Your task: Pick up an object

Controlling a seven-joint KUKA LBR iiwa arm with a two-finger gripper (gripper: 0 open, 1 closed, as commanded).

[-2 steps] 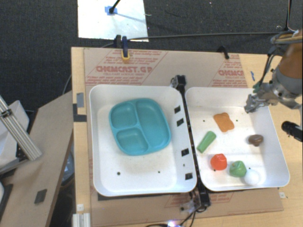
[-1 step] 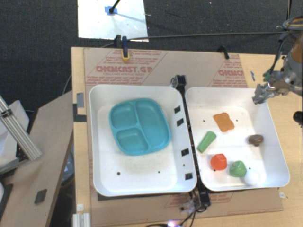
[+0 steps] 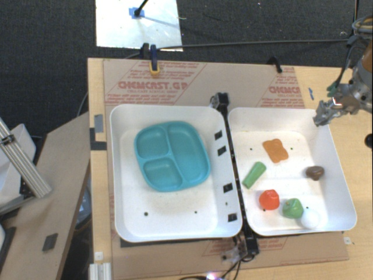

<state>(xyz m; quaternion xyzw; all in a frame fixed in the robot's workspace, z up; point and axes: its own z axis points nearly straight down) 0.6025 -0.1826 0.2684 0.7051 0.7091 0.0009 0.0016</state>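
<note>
Dark carpet backdrop, tan bench [image 3: 175, 77] with "CHEMCAST" printed sheet under two white bins. Landmark: the black divider strip [image 3: 228, 162] where the bins meet. Left of the strip, left bin [image 3: 125, 156] holds a teal sectioned plate [image 3: 172, 155], sitting flat, roughly mid-bin. Right of the strip, right bin [image 3: 338, 174] holds the loose items: green cylinder [image 3: 254, 174] closest to the strip, tilted; orange flat piece [image 3: 275, 150] further right and up; red round item [image 3: 268, 200] below the cylinder; green round item [image 3: 291, 206] just right of the red one, a white ball [image 3: 310, 219] touching or just beside it; brown lump [image 3: 315, 172] farthest from the strip, near the bin's right wall. Gripper [image 3: 324, 114] far right of the strip, over the right bin's upper right corner, above the rim, well apart from every item, nothing in it. Finger spacing: cannot tell, too small and blurred. White paper sheet [image 3: 137, 16] with a blue mark up top on the carpet, above the left bin. Blue-yellow clamp [image 3: 153, 60] at the bench's back edge.
</note>
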